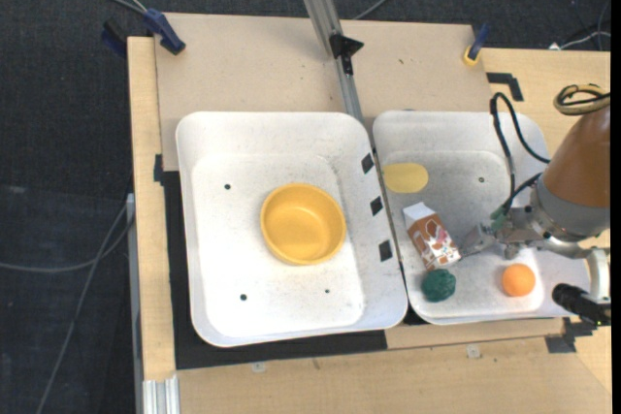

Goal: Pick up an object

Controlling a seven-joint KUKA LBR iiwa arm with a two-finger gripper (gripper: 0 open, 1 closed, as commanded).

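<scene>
The right bin [456, 143] holds a small brown and white carton [431, 240] lying on its side. A dark green ball [439, 285] sits just below the carton, an orange ball [518, 280] lies near the bin's front right corner, and a flat yellow disc [405, 176] rests toward the back left. My gripper [488, 236] hangs low over the right bin, just right of the carton and above-left of the orange ball. Nothing visible is held in it. The orange-banded wrist [579, 175] stands over the bin's right edge.
A yellow bowl [303, 224] sits upright in the middle of the left bin [223, 160]. A metal pole [320, 0] slants in from the top toward the gap between the bins. A black cable [503, 136] loops over the right bin's back right.
</scene>
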